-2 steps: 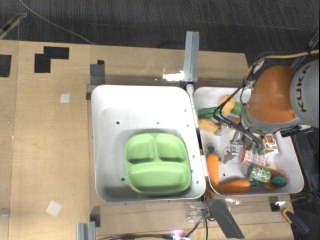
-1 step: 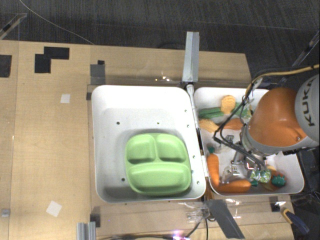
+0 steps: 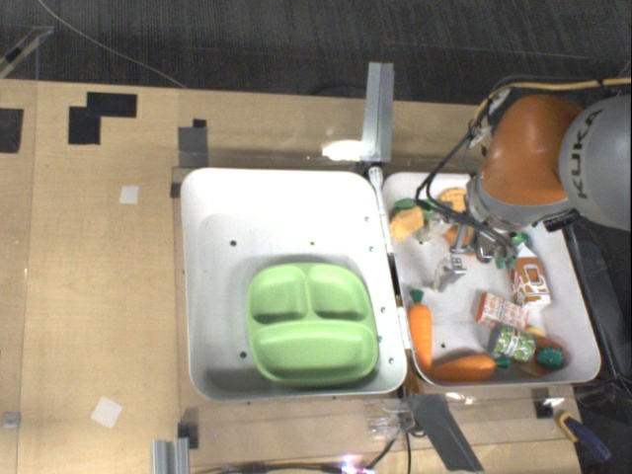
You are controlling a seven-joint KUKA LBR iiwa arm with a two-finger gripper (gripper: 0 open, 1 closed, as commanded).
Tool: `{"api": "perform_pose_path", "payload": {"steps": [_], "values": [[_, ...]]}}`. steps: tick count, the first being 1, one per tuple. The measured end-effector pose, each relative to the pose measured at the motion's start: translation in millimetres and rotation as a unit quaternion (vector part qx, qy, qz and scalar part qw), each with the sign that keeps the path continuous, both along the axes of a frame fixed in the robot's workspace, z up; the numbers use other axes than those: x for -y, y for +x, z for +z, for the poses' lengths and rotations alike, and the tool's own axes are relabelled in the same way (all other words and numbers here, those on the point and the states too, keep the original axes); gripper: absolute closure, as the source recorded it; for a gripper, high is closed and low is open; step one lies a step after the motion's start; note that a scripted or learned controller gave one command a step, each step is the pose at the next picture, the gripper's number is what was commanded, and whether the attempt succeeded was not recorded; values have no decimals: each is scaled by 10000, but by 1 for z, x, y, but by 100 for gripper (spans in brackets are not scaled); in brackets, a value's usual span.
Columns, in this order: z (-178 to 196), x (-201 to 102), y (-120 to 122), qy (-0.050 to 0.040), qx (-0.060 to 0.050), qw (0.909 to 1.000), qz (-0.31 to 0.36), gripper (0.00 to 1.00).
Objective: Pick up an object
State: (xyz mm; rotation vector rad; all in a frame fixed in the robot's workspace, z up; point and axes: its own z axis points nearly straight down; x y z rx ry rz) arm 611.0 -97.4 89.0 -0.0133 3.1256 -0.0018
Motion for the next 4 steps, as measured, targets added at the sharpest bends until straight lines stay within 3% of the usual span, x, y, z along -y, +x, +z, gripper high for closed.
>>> {"api": "perform_pose_path", "payload": {"steps": [1, 2, 4], "values": [[2, -5, -58, -1, -2, 9999, 103, 0], [2, -13, -92, -6, 29, 10000, 78, 0], [2, -13, -116, 4, 61, 9993, -370, 0]]}}
